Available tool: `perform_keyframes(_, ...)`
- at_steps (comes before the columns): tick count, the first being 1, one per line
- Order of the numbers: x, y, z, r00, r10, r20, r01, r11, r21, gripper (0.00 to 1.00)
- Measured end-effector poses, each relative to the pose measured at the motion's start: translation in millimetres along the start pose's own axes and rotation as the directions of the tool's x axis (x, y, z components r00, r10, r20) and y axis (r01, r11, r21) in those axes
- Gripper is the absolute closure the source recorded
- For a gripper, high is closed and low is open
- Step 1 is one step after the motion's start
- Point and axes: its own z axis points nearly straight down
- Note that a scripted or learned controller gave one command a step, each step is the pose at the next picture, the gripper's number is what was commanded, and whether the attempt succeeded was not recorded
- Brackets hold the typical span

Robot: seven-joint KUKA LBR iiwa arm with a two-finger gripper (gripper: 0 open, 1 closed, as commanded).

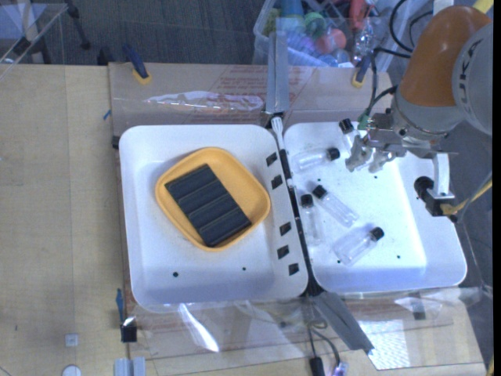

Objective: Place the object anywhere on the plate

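The gripper (pixel 366 160), its opening impossible to judge, hovers over the right bin (pixel 438 265) above clear vials (pixel 357 244); the arm reaches in from the right. A yellow plate (pixel 174 180) bearing a black block (pixel 210 204) sits in the left bin (pixel 149 272).

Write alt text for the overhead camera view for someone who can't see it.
A grey robot arm's gripper hangs over the right bin, which holds clear vials. The left bin holds a yellow plate bearing a dark ridged block.
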Motion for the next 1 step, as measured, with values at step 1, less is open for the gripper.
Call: perform_keyframes(1, 0.0, 0.1, -0.2, 1.000, 0.000, 0.000, 0.000, 1.000, 0.000, 0.00)
